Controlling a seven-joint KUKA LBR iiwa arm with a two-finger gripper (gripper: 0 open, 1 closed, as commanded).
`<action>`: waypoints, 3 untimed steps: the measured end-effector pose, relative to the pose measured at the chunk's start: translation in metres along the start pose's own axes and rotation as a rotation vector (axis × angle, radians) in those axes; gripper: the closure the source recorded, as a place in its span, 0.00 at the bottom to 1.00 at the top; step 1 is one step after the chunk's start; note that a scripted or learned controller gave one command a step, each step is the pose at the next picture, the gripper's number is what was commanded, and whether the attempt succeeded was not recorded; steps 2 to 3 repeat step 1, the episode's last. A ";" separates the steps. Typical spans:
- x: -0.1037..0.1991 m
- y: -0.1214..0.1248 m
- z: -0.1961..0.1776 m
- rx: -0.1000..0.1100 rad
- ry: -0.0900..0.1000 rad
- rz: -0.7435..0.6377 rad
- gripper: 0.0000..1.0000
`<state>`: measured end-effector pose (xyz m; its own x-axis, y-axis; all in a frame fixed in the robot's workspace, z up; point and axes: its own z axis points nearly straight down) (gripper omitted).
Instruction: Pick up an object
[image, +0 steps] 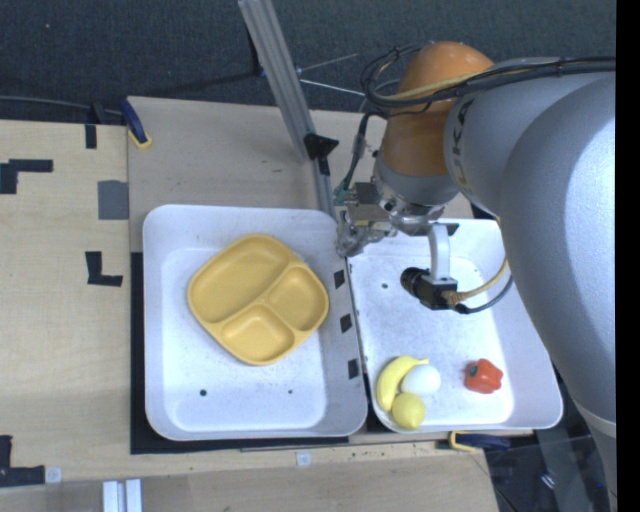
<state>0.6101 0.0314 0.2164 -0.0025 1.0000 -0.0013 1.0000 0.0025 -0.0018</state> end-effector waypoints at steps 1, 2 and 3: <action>0.051 0.026 -0.015 -0.003 0.003 -0.004 1.00; 0.051 0.026 -0.015 -0.003 0.003 -0.004 1.00; 0.051 0.026 -0.015 -0.003 0.003 -0.004 1.00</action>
